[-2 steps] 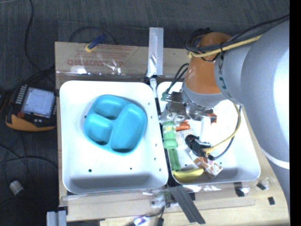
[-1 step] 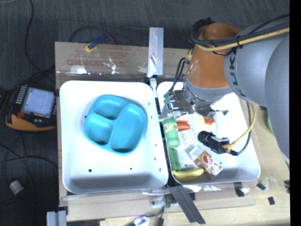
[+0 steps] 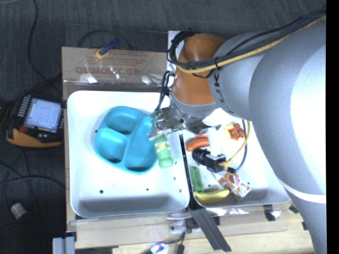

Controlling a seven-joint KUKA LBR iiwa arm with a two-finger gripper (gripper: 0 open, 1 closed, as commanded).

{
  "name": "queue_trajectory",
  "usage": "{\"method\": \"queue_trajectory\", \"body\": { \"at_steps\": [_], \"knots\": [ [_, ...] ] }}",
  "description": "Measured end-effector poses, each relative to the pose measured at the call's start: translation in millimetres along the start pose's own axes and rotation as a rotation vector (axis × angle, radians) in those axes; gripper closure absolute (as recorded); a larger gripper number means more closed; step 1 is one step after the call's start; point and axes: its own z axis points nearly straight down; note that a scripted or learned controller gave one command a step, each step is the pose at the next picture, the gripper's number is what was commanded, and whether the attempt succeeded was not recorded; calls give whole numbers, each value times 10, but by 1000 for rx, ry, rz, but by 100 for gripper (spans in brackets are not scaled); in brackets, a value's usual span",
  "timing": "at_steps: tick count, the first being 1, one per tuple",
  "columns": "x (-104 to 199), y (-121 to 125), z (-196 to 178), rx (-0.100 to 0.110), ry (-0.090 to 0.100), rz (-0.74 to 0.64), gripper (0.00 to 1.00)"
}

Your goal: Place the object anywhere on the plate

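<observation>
A blue divided plate (image 3: 124,137) lies in the left bin (image 3: 85,194). My gripper (image 3: 161,127) hangs over the plate's right rim, close to the wall between the two bins. It is shut on a pale green bottle (image 3: 164,154). The bottle's body sticks out below the fingers, toward the front, and a bit of green shows above them. The bottle's lower end overlaps the plate's right edge; I cannot tell whether it touches the plate.
The right bin (image 3: 265,192) holds an orange carrot (image 3: 198,141), a white packet (image 3: 225,134), a green stick (image 3: 196,178), a banana (image 3: 212,196) and a small brown box (image 3: 233,184). The arm covers that bin's back. A handheld device (image 3: 37,119) lies left of the bench.
</observation>
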Motion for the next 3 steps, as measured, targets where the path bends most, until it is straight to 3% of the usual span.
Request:
{"method": "queue_trajectory", "body": {
  "at_steps": [1, 2, 3],
  "knots": [
    [774, -143, 15, 2, -1, 461, 100],
    [1413, 166, 254, 2, -3, 473, 100],
    [1410, 168, 252, 1, -4, 473, 0]
  ]
}}
